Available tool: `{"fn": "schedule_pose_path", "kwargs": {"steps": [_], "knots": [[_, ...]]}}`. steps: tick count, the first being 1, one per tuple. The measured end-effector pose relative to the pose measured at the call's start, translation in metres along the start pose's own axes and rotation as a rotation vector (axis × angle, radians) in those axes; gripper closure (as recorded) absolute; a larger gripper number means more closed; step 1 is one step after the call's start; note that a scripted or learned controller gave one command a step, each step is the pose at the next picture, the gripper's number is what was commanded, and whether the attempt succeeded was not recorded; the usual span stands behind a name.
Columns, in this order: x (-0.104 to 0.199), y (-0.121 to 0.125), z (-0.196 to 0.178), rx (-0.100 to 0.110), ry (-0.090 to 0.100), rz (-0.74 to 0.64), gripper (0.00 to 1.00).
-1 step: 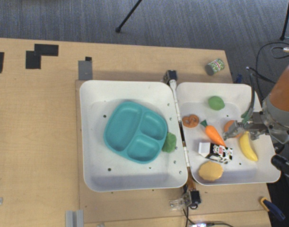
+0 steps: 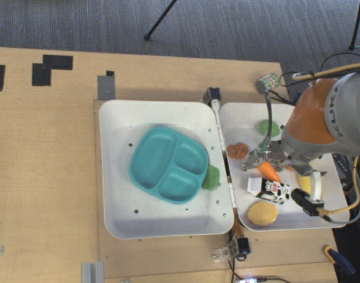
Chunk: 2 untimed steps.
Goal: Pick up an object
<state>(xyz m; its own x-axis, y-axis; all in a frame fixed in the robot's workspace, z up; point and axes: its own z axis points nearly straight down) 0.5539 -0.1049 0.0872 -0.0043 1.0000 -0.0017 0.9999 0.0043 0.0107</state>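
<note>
Entry: gripper low in right bin, over the carrot.
From my seat I can't tell its opening or any hold; the wrist likely hides that. Carrot lies beside brown disc, white card, yellow bun. Risk: crowding deflects the grasp, nudging neighbours.

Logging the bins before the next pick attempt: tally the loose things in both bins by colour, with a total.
Teal: 1, the divided plate
Green: 2, the green lump beside the plate, the green piece in the right bin
Orange: 1, the carrot
Brown-red: 1, the round piece
Tan: 1, the bun-like lump
Yellow: 1, the yellow piece
Black and white: 1, the spotted toy
Total: 8
</note>
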Motion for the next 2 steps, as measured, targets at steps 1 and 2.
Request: {"fn": "schedule_pose_path", "kwargs": {"steps": [1,2], "knots": [[0.000,0.002,-0.011,-0.004,0.000,0.000,1.00],[0.039,-0.012,-0.159,0.004,0.001,-0.002,1.00]]}}
